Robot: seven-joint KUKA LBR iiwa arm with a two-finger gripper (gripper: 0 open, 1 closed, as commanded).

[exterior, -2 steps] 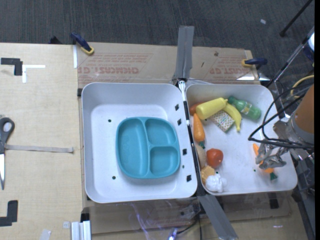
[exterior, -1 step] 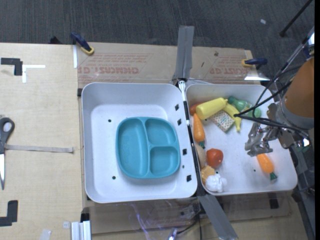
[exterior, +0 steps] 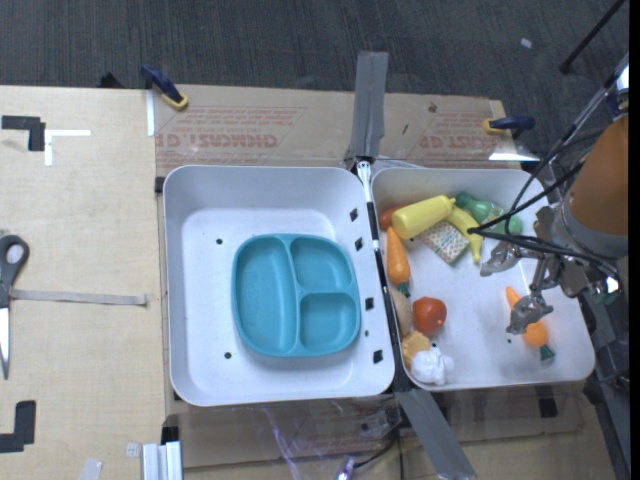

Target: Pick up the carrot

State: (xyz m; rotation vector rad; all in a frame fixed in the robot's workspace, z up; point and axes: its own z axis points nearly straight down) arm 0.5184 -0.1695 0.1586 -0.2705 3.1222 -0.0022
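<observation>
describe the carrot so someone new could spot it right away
Look in the right bin, at its left wall beside the divider. The carrot lies there below the yellow bottle and above the tomato. It is the long, tapered orange piece with green at its lower tip.

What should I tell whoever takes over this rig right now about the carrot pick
Tool: low in the right bin, over a small orange piece near the right wall; whether it grips anything cannot be told.
Carrot: lying against the right bin's left wall, below the yellow corn and above the tomato, apart from the tool.
Left bin: holds the teal divided plate.
Done: nothing confirmed.
Left: grasp the carrot and lift it.
</observation>
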